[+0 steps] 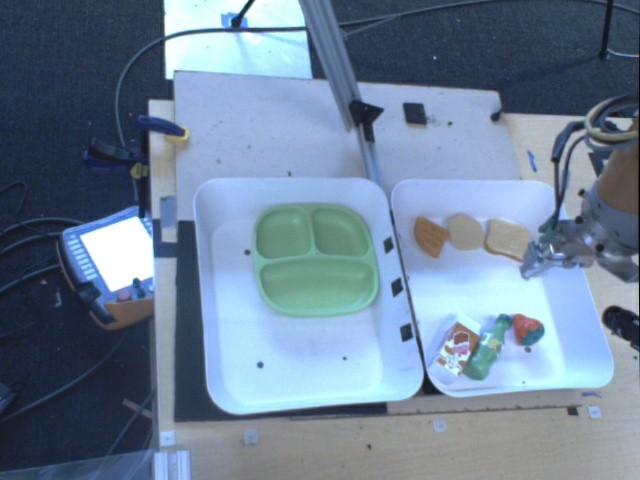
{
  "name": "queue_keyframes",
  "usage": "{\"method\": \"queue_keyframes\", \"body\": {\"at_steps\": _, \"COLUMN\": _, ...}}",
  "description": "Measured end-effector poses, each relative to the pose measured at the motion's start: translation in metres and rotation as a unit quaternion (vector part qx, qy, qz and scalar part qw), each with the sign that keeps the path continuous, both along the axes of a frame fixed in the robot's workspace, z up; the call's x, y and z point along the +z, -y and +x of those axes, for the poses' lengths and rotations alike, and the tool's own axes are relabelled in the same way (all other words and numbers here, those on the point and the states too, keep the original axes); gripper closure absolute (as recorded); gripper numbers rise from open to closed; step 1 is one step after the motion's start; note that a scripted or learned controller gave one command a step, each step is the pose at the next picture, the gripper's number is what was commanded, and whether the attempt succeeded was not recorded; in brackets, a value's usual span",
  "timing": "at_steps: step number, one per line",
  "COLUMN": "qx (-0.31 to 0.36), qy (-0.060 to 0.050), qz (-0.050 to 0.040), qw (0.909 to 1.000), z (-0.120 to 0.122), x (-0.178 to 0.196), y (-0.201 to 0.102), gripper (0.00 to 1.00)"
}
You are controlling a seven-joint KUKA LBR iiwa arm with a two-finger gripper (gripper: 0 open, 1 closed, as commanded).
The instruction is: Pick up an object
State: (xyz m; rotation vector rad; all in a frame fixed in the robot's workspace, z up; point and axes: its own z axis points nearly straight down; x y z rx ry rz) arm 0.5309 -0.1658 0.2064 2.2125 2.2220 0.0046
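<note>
The right bin (560, 288) holds an orange wedge (430, 236), a round tan biscuit (465, 231) and a piece of toast (506, 238) in a row along its far side. Near its front lie a small red-and-white packet (457, 349), a green bottle (487, 347) and a strawberry-like toy (528, 330). My gripper (538, 259) hangs over the right bin's right side, just right of the toast and slightly in front of it. The grey arm (615, 203) comes in from the right edge.
The left bin (230, 298) carries a green divided plate (316, 258). A slanted metal pole (335, 48) crosses the back board. A handheld pendant (108, 264) with cables lies on the floor to the left.
</note>
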Motion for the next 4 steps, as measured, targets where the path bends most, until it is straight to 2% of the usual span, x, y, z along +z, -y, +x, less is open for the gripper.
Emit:
{"method": "queue_keyframes", "body": {"at_steps": 1, "qx": 0.001, "qy": 0.000, "qz": 0.0001, "qw": 1.0000, "z": 0.002, "x": 0.042, "y": 0.000, "gripper": 1.00}}
{"method": "queue_keyframes", "body": {"at_steps": 2, "qx": 0.003, "qy": -0.002, "qz": 0.0018, "qw": 1.0000, "z": 0.008, "x": 0.032, "y": -0.054, "gripper": 1.00}}
{"method": "queue_keyframes", "body": {"at_steps": 4, "qx": 0.003, "qy": -0.003, "qz": 0.0020, "qw": 1.0000, "z": -0.006, "x": 0.019, "y": -0.153, "gripper": 1.00}}
